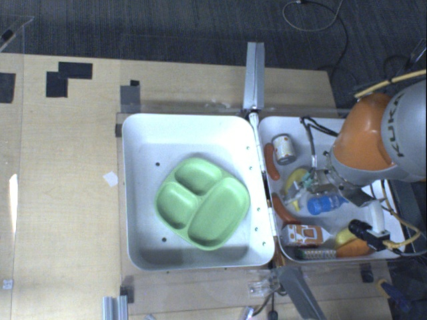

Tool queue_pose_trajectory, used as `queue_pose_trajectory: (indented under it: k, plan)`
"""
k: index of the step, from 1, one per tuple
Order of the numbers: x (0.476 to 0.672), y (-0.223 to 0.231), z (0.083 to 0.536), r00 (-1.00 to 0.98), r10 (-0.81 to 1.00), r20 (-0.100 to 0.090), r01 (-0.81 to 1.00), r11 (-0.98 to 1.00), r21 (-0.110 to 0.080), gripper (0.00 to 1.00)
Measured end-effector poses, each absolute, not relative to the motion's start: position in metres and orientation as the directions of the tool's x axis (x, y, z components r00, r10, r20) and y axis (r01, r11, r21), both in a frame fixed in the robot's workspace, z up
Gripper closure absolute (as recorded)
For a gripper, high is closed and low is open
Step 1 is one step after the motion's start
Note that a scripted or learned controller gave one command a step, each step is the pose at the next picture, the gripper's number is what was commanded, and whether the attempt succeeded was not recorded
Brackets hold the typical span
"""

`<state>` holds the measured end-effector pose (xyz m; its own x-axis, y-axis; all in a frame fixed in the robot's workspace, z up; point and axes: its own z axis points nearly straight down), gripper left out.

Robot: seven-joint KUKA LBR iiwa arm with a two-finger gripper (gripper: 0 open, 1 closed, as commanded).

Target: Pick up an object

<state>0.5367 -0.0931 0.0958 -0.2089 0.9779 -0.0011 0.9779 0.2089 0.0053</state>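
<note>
Carton (303, 234) nearest, at the front of the right bin (288, 124): small, orange and white, lying flat. It carries print, too small to read. A dark ridged strip (317, 253) lies against the front wall just beside it. To the right is an orange piece (355, 249) with a yellow end, possibly a toy carrot.

Left bin (143, 152): one green divided plate (203, 202) with three compartments, at centre.

Mid right bin: blue bottle (323, 204) on its side, pale cap end pointing right. It is the object closest to the gripper (319, 184), which stands directly over its upper edge. Whether the gripper touches it, and whether it is released or clenched, cannot be told, because the wrist hides the tips. Nothing is seen held.

A red-orange sausage shape (281, 210) lies left of the bottle. A yellow-green item (297, 179) is just left of the gripper.

Further back, a second sausage (270, 162) lies along the left wall and a tin can (283, 148) lies on its side, open mouth towards the camera.

Arm (363, 139): orange band, with grey casing at the frame's right edge lettered "KUK", the rest cut off.

Far: black tape marks (67, 77) on the bench, a cable loop (310, 12) on dark floor.
</note>
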Motion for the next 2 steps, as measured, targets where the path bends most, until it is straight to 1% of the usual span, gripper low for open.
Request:
queue_pose_trajectory:
  k: [1, 2]
  plan:
    - [0.539, -0.092, 0.107, -0.21, 0.978, -0.002, 0.978, 0.21, 0.01, 1.0]
    - [0.568, -0.043, 0.225, -0.234, 0.972, -0.001, 0.972, 0.234, 0.006, 1.0]
